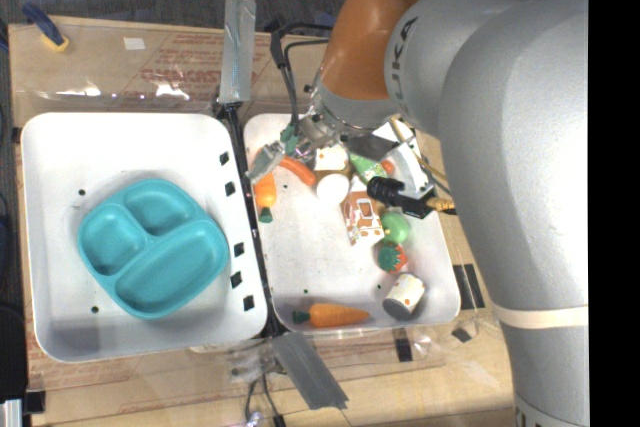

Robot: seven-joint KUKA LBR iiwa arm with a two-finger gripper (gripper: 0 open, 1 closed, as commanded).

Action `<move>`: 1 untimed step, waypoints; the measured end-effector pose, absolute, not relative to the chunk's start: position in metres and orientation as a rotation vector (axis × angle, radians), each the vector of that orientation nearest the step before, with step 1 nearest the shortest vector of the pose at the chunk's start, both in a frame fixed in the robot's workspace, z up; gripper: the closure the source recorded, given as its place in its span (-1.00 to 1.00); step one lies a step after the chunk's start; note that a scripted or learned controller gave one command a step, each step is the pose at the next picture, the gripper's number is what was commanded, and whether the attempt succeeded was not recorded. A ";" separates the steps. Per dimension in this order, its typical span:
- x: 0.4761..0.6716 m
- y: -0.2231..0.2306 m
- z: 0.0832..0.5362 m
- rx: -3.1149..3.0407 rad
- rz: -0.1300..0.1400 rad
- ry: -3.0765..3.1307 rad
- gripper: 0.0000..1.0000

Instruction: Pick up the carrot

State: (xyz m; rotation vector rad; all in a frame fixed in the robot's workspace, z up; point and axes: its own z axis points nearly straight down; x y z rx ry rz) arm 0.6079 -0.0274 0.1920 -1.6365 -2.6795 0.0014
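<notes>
Pincer [300,143]: low at the 12 o'clock end of the right bin; the view doesn't settle whether it is apart or together.
Arm [480,115]: grey with an orange band, entering from 3 o'clock.
Carrot [331,315]: lying flat at 6 o'clock in the right bin, well apart from the pincer.
Right bin [320,255]: small toy foods clustered near its 1 o'clock corner.
Cup [404,295]: white, tipped over, just beside the carrot at its 2 o'clock.
Left bin [60,165]: holds a teal divided plate [152,245].
Worktop [120,55]: carries both bins.
</notes>
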 end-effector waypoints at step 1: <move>0.601 -0.105 0.100 -1.955 0.007 -2.452 -1.00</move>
